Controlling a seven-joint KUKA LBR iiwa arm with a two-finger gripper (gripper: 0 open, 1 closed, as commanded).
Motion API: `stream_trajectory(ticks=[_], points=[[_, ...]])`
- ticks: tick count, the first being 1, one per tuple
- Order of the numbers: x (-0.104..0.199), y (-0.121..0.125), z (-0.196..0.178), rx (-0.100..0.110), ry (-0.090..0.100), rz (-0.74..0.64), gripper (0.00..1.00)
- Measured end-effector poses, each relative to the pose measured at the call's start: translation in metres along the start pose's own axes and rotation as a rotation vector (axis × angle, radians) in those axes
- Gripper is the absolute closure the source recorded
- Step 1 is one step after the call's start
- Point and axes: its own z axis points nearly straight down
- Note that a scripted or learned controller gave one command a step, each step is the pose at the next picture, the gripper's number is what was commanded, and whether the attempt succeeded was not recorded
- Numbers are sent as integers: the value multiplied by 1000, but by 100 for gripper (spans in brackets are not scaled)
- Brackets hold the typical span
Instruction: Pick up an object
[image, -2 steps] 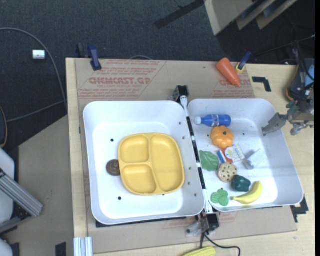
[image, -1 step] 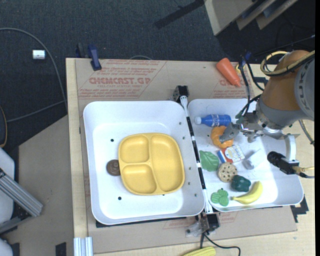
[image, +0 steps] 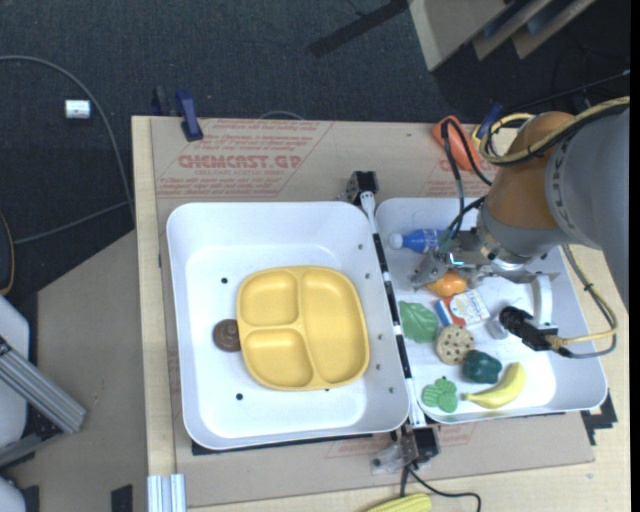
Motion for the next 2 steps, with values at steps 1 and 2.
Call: stream_trajectory(ticks=[1,2], points=[[0,0,-9,1,0,0,100],[75,-14,-97,-4,0,-1,100]])
